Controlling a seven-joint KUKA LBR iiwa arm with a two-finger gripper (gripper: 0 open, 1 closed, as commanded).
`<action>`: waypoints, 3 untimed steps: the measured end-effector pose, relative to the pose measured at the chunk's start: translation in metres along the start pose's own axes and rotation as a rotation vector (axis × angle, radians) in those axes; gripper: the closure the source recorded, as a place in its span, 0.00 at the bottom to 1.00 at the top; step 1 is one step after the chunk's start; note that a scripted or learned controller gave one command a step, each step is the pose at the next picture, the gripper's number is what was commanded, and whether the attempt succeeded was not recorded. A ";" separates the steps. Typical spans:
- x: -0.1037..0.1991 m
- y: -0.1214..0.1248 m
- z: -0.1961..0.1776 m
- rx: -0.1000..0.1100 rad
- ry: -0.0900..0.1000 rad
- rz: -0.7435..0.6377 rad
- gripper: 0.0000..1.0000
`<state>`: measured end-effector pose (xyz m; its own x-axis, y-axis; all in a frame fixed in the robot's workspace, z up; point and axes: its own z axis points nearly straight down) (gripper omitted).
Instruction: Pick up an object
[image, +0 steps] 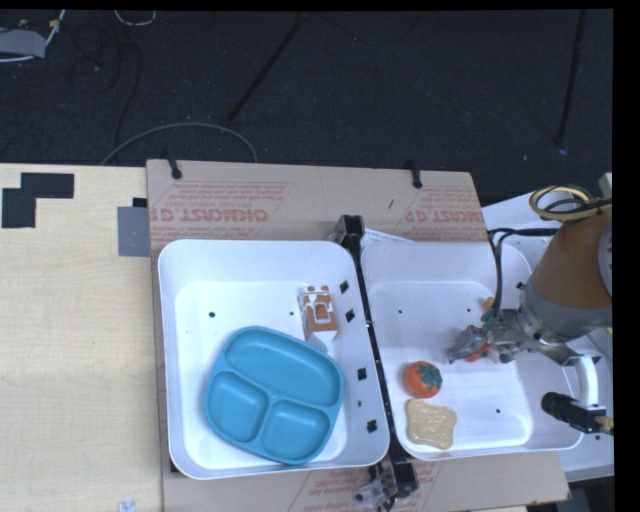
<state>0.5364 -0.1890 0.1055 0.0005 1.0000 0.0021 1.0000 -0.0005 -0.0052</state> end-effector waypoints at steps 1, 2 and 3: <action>0.001 0.000 0.019 -0.001 0.000 0.001 0.00; 0.000 0.000 0.007 -0.002 -0.001 0.004 1.00; -0.004 0.006 -0.037 -0.005 -0.002 -0.002 1.00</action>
<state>0.5427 -0.1929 0.1425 -0.0017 1.0000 0.0000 1.0000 0.0017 -0.0001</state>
